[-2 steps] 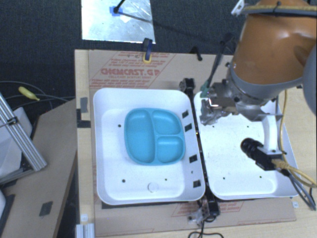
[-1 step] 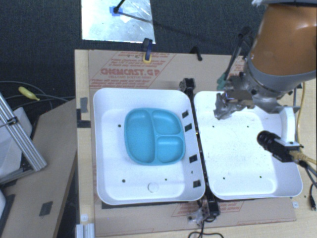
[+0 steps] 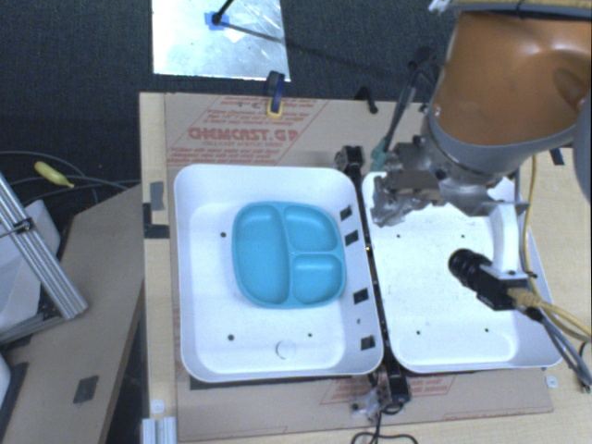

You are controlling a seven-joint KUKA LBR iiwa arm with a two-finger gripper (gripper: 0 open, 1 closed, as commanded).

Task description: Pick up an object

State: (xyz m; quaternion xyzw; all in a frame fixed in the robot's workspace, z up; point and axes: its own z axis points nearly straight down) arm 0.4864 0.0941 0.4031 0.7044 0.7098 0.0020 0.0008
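Looming closest to your lens, the arm's orange band (image 3: 518, 54) is filling the upper right as the KUKA arm is reaching in over the right bin (image 3: 444, 340). Below it, the gripper (image 3: 393, 202) is hanging low at that bin's upper left corner, just beside the divider between the bins; you cannot tell from this angle how it is set, or whether it is carrying anything.

You are looking for something to pick, and the likeliest candidate is lying in the left bin (image 3: 199, 340): a blue divided plate (image 3: 287, 252), sitting flat near the middle with its three compartments facing up. A small pale round object (image 3: 285, 348), too faint to name, is resting near that bin's front wall.

Watch the black cylindrical fitting (image 3: 481, 278) on the white bracket, which is jutting over the right bin beside the yellow cables (image 3: 555, 317). Judging by the layout, the divider's black clips (image 3: 356, 239) are standing between the gripper and the plate, so any crossing is likely calling for a lift first. A flat, shallow plate is probably offering the arm little but its rim.
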